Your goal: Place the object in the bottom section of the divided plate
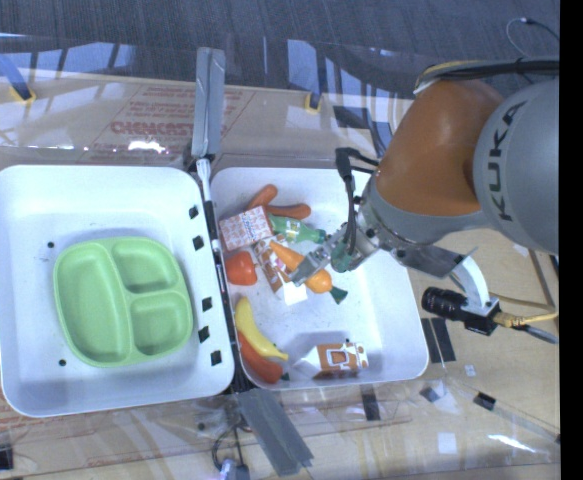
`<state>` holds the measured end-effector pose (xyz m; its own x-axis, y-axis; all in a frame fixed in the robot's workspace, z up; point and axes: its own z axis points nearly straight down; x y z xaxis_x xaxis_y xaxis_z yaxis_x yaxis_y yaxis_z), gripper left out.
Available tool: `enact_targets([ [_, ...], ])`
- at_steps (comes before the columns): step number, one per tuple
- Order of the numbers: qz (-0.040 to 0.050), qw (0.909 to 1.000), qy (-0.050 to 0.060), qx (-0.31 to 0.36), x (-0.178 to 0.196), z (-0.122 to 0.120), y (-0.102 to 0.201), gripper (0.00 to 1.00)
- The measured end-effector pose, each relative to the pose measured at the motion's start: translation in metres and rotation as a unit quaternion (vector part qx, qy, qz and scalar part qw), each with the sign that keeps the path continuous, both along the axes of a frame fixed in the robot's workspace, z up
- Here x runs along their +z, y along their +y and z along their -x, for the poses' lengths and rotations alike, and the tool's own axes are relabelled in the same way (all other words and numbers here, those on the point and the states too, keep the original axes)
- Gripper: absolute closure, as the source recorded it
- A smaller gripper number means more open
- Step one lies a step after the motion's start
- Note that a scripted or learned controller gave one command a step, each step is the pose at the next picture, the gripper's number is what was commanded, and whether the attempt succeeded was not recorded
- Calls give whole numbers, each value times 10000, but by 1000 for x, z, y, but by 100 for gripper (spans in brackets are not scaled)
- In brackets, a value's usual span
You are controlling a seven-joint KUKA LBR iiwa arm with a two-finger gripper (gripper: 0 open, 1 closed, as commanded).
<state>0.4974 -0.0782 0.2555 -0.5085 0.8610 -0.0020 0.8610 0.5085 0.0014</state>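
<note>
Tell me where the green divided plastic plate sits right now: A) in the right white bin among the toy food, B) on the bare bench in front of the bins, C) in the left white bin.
C: the green divided plastic plate lies alone in the left white bin.

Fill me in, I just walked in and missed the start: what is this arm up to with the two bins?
The arm has reached into the right bin, and its gripper is down in a pile of toy food, beside an orange piece. Whether it has hold of anything is not clear from here. A banana and a small carton lie nearer the front of that bin. The green divided plate sits in the left bin, with nothing in its sections yet.
</note>
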Motion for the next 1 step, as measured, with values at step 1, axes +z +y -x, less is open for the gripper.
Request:
enact_targets([
  [1, -4, 9992, 19, 391, -29, 12, 116, 100],
])
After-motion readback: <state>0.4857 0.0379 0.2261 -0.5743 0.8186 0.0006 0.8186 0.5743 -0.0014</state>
